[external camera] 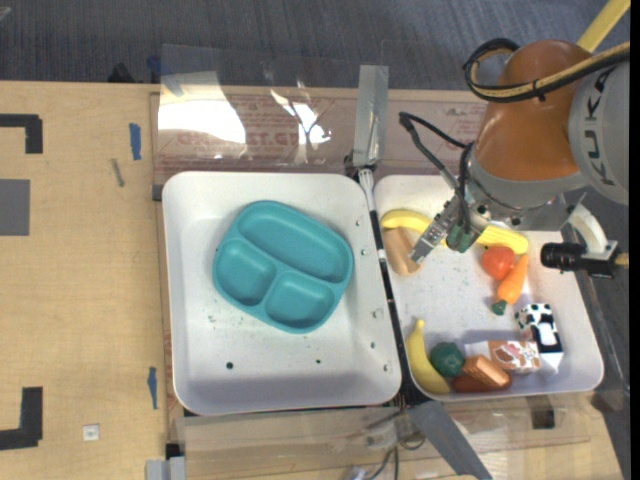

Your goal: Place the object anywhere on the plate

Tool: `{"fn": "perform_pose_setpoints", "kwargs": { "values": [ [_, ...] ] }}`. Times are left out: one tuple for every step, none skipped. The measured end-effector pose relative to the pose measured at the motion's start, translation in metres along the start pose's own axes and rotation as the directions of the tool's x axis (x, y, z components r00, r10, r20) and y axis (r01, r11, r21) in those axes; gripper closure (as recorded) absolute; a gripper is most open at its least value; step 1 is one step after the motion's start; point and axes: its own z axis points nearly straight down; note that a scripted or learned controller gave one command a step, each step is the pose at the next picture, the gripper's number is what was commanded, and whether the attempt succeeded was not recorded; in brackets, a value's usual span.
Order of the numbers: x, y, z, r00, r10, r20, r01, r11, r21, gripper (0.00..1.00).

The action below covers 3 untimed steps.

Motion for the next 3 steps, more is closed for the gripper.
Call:
{"fn": "perform_pose_setpoints", "kwargs": {
  "values": [
    [0.086, -0.029, 0.032, 0.992, -0.128, -0.003, 0.128, 0.992, 0.0, 1.0],
    [0.083, 0.043, 0.032, 0.922, -0.388, 0.002, 0.388, 0.922, -0.004, 1.0],
    [0.088, -0.001, 0.032, 0.8, -0.6, -0.001, 0.6, 0.8, -0.002, 1.0]
  ]
}}
